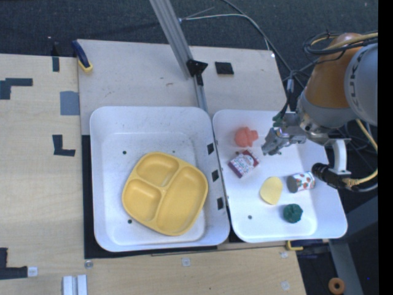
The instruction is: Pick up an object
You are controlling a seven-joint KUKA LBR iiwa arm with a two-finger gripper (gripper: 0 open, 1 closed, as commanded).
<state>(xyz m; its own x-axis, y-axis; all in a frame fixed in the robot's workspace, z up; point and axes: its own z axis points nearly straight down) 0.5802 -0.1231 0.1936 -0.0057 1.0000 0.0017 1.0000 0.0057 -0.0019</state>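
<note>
Below the gripper (272, 147), whose jaws you cannot tell apart, the small packet (243, 163) looks light, crinkly; pinch its narrow sides.

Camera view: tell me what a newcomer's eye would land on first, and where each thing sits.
The yellow divided plate stands out most, lying in the left bin. Next comes the grey and orange arm reaching in from the right, its gripper over the right bin. Beneath it lie small items, among them an orange-pink lump and a green ball.
</note>
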